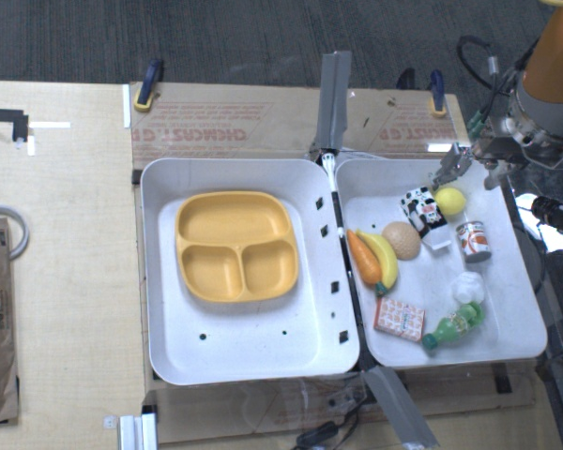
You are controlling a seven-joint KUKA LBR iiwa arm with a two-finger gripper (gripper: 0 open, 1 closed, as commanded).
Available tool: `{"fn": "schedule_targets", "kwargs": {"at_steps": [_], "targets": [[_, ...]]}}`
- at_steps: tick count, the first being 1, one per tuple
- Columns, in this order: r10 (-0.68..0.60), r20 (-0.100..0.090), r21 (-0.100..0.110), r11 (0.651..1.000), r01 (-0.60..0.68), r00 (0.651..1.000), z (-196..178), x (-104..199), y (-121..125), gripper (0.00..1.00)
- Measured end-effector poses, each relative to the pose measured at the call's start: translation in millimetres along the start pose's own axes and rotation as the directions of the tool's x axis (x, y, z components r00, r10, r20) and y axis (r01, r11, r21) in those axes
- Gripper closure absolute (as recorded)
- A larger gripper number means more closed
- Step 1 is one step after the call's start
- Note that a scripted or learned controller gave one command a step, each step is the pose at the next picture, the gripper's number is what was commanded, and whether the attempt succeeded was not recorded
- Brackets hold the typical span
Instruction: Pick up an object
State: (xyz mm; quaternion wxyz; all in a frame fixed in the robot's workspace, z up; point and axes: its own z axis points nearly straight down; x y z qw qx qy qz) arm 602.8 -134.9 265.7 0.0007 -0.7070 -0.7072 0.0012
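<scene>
Lemon [450,200] touches the cow-print carton [420,208], pincer [450,165] just above.

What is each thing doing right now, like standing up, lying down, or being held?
Tray: lying flat in the left bin, right side up.
Bottle: lying on its side in the right bin.
Can: standing upright.
Banana: lying against the carrot.
Lemon: resting beside the cow toy.
Box: lying flat.
End effector: above the right bin's far edge, holding nothing.
</scene>
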Motion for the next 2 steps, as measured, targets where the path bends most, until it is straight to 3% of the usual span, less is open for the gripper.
{"fn": "schedule_targets", "kwargs": {"at_steps": [1, 2], "targets": [[-0.119, -0.001, 0.000, 0.993, 0.119, 0.993, 106.2, 27.3, -16.3, 0.00], [-0.152, -0.001, 0.000, 0.988, 0.152, 0.988, 175.0, 29.2, -53.5, 0.00]]}}
